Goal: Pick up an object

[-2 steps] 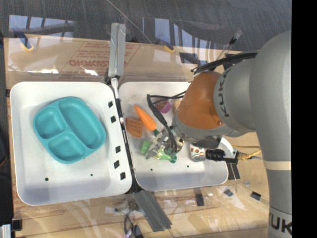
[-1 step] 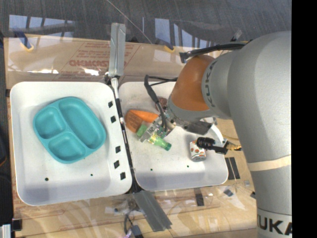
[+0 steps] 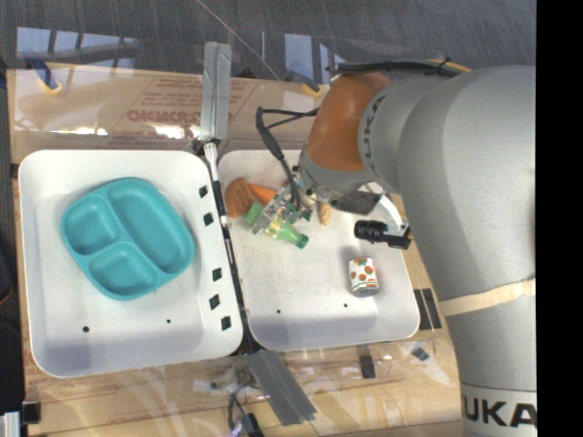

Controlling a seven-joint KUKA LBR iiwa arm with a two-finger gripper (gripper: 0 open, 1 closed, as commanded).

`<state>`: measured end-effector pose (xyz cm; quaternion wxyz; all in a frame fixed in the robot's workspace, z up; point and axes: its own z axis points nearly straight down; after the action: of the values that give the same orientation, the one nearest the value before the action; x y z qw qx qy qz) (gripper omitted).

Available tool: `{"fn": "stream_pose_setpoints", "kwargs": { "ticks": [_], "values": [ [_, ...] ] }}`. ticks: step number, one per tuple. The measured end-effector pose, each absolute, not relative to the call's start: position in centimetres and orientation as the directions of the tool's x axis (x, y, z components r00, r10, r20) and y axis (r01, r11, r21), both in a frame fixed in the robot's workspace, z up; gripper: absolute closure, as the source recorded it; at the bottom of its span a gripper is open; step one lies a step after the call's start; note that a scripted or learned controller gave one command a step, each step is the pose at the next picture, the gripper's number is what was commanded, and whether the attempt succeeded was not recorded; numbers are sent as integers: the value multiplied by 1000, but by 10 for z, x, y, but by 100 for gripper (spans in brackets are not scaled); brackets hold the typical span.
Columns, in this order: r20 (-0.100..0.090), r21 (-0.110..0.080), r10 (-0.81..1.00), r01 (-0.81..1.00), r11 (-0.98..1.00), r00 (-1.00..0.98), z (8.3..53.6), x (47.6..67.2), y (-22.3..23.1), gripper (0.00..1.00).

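Observation:
My gripper (image 3: 293, 209) reaches down into the right bin (image 3: 310, 312) near its back left part, under the orange wrist band. It sits right over a small heap of objects: an orange-brown piece (image 3: 240, 194), a green piece (image 3: 252, 215) and a clear bottle with a green end (image 3: 290, 236). The wrist hides how the fingertips stand against these. A small white can with red and green spots (image 3: 363, 275) stands alone toward the right of the same bin.
The left bin (image 3: 55, 335) holds a teal divided plate (image 3: 127, 236). A black clip (image 3: 381, 233) on the arm hangs over the right bin. The grey arm covers the right side of the bench.

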<state>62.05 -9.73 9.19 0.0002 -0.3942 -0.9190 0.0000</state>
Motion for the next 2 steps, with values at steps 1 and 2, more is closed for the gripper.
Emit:
{"fn": "stream_pose_setpoints", "kwargs": {
  "ticks": [1, 2],
  "values": [
    [-2, 1, 809, 809, 588, -588, 92, 626, -99, 100],
    [-2, -2, 608, 608, 794, -794, 93, 652, -97, 100]
  ]
}}
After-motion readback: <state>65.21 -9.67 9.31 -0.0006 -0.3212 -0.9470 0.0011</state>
